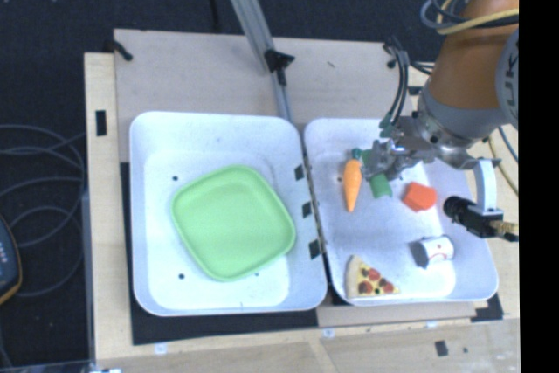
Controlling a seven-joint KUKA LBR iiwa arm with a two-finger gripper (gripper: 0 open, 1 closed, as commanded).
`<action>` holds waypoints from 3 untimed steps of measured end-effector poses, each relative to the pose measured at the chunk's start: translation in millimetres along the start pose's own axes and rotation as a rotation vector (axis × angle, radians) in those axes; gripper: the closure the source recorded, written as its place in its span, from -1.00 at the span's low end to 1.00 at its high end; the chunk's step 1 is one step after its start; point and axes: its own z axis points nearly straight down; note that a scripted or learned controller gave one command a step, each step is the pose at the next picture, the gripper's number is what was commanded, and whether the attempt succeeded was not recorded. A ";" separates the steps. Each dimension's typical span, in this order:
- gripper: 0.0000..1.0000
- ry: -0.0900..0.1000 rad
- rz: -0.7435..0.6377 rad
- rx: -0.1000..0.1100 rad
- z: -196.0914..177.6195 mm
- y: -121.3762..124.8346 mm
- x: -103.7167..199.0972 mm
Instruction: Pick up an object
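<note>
In the right bin (476, 279), the gripper (382, 160) hangs over a small green block (381, 185), beside the carrot (351, 184); whether it is released or clenched, I cannot tell.

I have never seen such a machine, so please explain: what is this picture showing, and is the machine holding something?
One camera looks down at a slant on a bench with two shallow white bins. The grey and orange robot arm reaches in from the right; its gripper hangs over the right bin. There lie an orange toy carrot, a small green block, an orange block, a toy pizza slice and a small grey and white object. The left bin holds a light green square plate. Whether anything is held, I cannot tell.
</note>
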 end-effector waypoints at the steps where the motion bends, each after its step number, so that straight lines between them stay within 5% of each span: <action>1: 1.00 0.000 0.000 0.000 16.2 18.9 45.5; 3: 1.00 0.001 -0.001 -0.001 18.4 52.6 156.3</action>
